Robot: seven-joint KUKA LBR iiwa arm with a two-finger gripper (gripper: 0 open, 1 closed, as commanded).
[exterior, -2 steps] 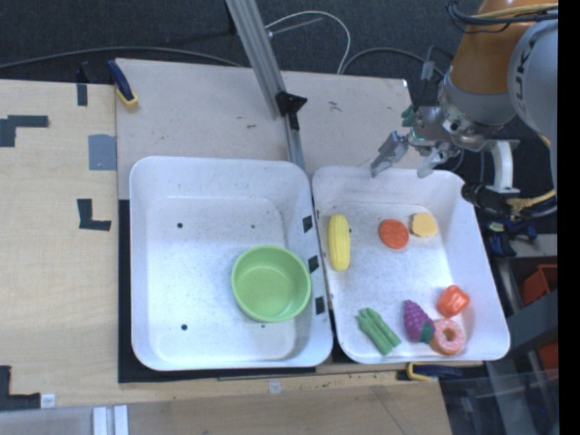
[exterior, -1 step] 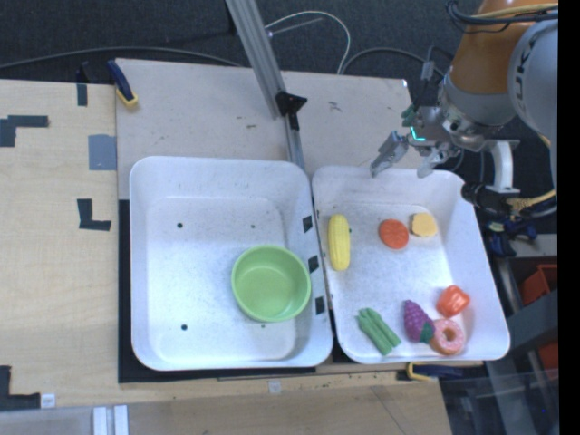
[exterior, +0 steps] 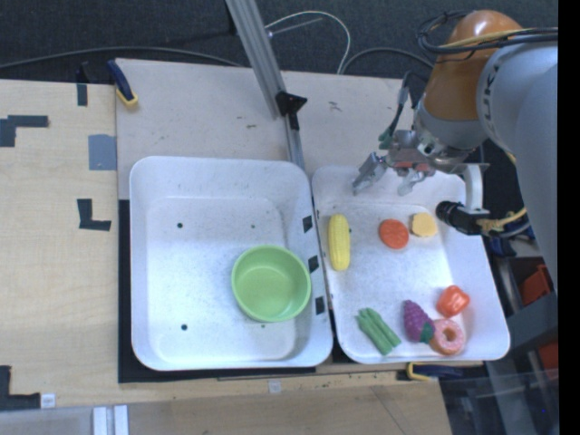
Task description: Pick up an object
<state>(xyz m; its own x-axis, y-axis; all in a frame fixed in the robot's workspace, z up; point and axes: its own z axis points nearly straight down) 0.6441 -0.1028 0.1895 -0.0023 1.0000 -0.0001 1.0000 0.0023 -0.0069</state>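
My gripper (exterior: 388,178) hangs open over the far edge of the right bin (exterior: 471,270), its two grey fingers spread with nothing between them. Below it in that bin lie a yellow corn cob (exterior: 339,241), a round orange-red piece (exterior: 393,234) and a small yellow piece (exterior: 423,225). Toward the near end of the bin are a green vegetable (exterior: 377,330), a purple grape bunch (exterior: 414,319), a red pepper (exterior: 452,301) and a pink doughnut (exterior: 448,336). The gripper stands above and apart from all of them.
The left bin (exterior: 163,243) holds a green bowl (exterior: 270,284) near its right wall. A slanted metal pole (exterior: 263,62) rises behind the bins. Cables run across the bench at the back. The grey arm with its orange band (exterior: 471,62) takes up the upper right.
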